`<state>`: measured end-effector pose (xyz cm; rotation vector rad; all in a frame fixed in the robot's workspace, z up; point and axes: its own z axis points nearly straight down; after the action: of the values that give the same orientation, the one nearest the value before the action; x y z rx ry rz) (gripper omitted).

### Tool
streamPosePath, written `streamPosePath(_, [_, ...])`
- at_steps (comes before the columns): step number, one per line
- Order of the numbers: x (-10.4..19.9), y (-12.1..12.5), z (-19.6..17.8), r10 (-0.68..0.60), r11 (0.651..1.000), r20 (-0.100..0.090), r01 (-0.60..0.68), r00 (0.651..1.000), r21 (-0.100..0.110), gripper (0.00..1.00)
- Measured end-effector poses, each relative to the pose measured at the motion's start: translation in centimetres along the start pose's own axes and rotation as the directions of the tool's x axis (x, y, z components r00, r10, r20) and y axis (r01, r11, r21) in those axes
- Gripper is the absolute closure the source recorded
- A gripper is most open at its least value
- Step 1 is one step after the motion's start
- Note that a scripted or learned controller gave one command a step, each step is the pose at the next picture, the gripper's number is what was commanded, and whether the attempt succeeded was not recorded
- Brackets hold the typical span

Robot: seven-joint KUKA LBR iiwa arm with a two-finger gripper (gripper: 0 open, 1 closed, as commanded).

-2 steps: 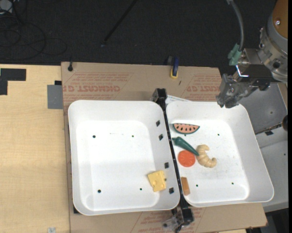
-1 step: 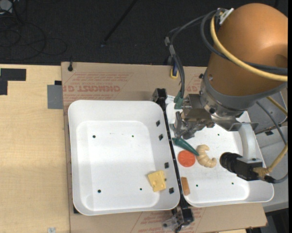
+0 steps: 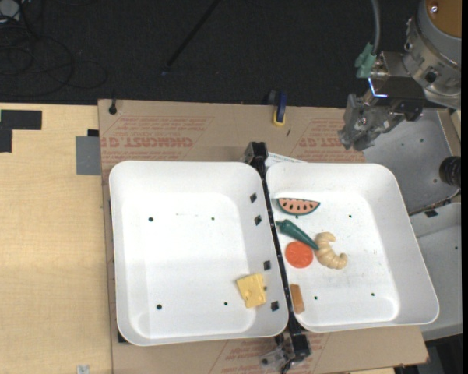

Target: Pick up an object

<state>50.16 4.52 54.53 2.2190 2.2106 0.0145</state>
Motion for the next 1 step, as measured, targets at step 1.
streamPosePath(1, [2.20,-0.85,17.28,-0.003,0.999,0.003,0.003,1.000,0.035,1.00])
